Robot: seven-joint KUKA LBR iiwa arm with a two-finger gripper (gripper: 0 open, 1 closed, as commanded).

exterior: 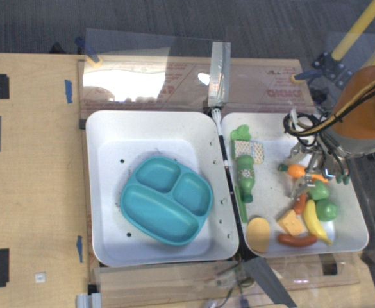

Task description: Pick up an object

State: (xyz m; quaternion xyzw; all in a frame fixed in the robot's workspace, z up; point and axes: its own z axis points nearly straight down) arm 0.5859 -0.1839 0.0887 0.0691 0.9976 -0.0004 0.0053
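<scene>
The left bin (104, 140) sits in the lower middle of the frame and carries a teal divided plate (166, 199) with three compartments, lying a little tilted toward the lower right of that bin. The right bin (270, 130) stands just beside it, sharing the middle edge, and holds the toy food.

Along the left wall of the right bin lies a green bottle (245, 177), upright in the frame, and a small patterned card (249, 150) touches its upper part. At the bottom of this bin there is a yellow-tan round piece (258, 231). To its right lie a red sausage (295, 240), an orange cheese wedge (291, 223) and a yellow banana (315, 221), all close together. A green vegetable (326, 209) is just beside the banana, on its right.

The arm enters from the right edge, and the gripper (311, 172) is low over the right half of the right bin, near a small orange fruit (296, 170). Cables and metal parts cover the fingers, so I cannot tell if the jaws are apart or together, and I see no object between them.
</scene>
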